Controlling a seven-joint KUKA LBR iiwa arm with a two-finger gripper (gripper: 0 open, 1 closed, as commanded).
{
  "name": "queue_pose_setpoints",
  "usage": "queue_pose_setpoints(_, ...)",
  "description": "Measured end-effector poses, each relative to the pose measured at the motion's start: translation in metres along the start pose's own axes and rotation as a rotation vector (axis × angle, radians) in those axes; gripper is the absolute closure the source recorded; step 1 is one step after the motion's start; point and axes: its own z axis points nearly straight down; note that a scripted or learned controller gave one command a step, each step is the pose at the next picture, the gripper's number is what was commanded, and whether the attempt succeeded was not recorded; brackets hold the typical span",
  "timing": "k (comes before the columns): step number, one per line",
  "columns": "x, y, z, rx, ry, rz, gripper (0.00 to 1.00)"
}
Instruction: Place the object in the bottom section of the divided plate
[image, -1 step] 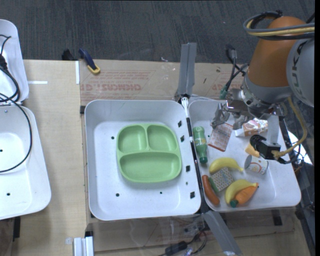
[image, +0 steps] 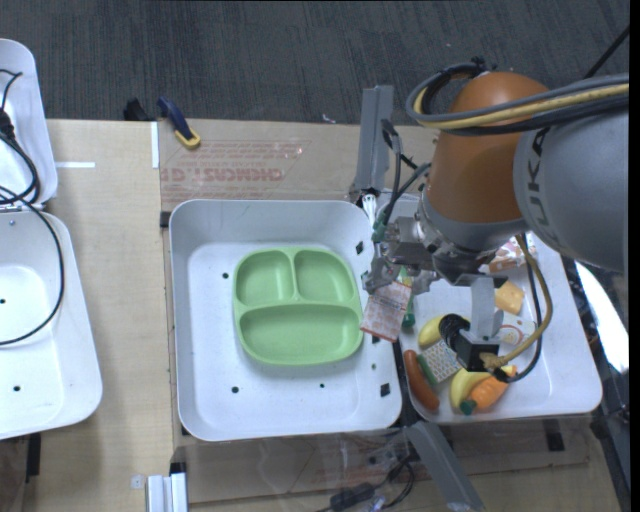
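Across the tabletop (image: 110, 150), the gripper (image: 392, 275) is hanging over the bins' shared edge pinching a small packet (image: 385, 312), which should be carried left and released low over the green divided plate's (image: 297, 305) wide bottom section.

Dark grey carpeted floor (image: 250, 60) lies beyond the light wooden surface (image: 110, 170). A flattened cardboard sheet (image: 250, 165) rests on it.

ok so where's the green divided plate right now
The green divided plate lies flat in the middle of the left white bin, left of the gripper.
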Motion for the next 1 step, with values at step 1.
queue_pose_setpoints(1,-0.0004,0.0001,-0.0001,0.0,0.0,0.001,0.0)
